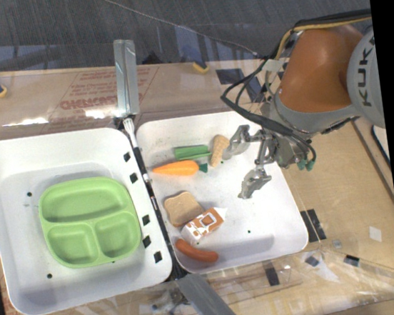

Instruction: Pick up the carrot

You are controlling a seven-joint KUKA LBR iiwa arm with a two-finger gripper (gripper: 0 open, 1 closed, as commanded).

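The carrot [175,169], orange with a small green top, lies flat in the upper left part of the right bin [276,215], close to the divider. My gripper [249,161] hangs over the bin's right half, well to the right of the carrot. Its two fingers [255,181] stand spread apart, open, and nothing sits between them. The upper finger ends just beside a tan bread-like piece [218,149].
A green stick-shaped item [190,150] lies just above the carrot. Lower in the right bin are a toast slice [183,207], an orange-and-white packet [204,223] and a sausage [196,252]. The left bin [10,214] holds a green divided plate [88,220].
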